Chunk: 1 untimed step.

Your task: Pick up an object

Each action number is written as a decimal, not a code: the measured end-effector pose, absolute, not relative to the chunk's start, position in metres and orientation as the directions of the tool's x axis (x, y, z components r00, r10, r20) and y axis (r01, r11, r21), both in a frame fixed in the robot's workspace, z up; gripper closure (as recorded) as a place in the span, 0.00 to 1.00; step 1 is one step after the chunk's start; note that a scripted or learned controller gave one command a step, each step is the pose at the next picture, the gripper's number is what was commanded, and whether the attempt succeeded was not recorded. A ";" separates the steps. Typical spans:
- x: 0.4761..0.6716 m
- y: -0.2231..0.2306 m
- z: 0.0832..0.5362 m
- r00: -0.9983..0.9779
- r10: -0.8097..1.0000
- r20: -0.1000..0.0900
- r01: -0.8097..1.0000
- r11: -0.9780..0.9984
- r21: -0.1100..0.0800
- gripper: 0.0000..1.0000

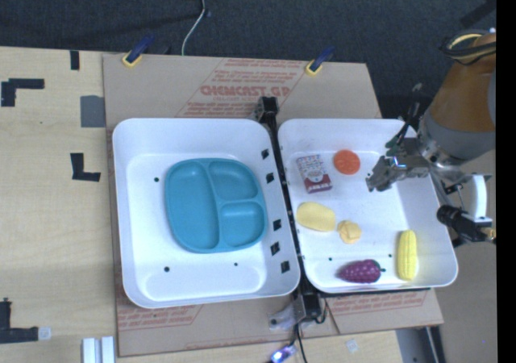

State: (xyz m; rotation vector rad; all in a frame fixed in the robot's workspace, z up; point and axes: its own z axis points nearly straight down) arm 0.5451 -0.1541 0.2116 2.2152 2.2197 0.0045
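Note:
The right bin (419, 216) holds several small toy foods: a red and white carton (313, 173), an orange round piece (347, 162), a yellow lemon-like piece (316, 217), a small yellow chunk (350, 231), a purple grape bunch (359, 272) and a corn cob (407, 254). My gripper (385, 175) hangs over the right half of this bin, just right of the orange piece and apart from it. I see nothing between its fingers. The arm comes in from the right edge.
The left bin (137, 192) bears a blue divided plate (216, 203) in its middle. Black clips run along the seam between the bins (278, 192). Both bins rest on a cardboard sheet (234, 87). A cable (193, 14) hangs at the back.

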 end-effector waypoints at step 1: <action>0.546 -0.154 0.242 -0.002 1.000 -0.001 1.000 0.002 0.003 1.00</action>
